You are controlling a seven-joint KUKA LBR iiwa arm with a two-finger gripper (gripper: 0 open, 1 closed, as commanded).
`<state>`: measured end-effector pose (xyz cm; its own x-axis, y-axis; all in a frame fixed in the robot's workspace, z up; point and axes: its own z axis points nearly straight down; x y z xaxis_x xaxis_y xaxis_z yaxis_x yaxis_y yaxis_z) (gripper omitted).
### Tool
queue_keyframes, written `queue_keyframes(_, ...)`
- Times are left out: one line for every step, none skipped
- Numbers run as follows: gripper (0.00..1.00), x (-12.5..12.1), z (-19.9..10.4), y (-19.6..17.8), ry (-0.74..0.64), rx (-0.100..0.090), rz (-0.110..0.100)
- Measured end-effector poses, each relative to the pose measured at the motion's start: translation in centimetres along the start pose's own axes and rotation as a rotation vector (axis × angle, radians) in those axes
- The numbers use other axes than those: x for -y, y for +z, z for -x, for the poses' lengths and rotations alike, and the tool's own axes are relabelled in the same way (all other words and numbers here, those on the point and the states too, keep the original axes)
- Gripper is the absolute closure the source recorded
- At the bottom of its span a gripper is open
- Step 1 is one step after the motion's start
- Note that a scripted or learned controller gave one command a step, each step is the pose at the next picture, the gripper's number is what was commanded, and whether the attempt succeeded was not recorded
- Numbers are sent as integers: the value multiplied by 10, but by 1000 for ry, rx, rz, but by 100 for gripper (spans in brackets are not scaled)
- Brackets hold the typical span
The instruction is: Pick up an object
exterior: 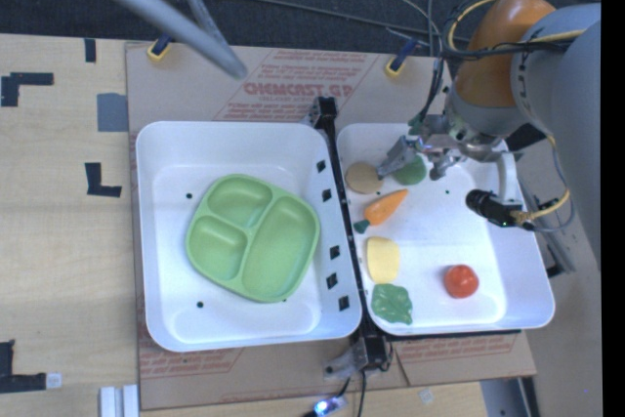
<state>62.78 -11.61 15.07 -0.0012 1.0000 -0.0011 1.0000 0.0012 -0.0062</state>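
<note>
Here the gripper (408, 157) is hanging low over the far part of the right bin (518, 254), reaching in from three o'clock under the grey arm (547, 63) with its orange band. Its grey fingers are spreading apart on either side of a small green object (411, 173), which is sitting right at the tips; whether the fingers are actually pressing on it I cannot tell. Just at nine o'clock of the gripper a round tan piece (361, 177) is lying against the bin's left wall. At seven o'clock an orange carrot (386, 206) is lying at a slant, near but apart from the green object. Farther toward six o'clock a yellow piece (383, 259) is resting, with a leafy green vegetable (392, 304) just beyond it near the front rim. A red tomato (461, 280) is sitting at five o'clock, well apart from the gripper. Out at nine o'clock, the left bin (166, 239) is holding a green divided plate (254, 236)
</note>
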Motion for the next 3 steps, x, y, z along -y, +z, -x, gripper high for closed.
queue_keyframes(0,4,3,45,0,0,0)
queue_keyframes(100,3,2,32,-2,0,3)
queue_keyframes(100,4,0,-31,0,0,10)
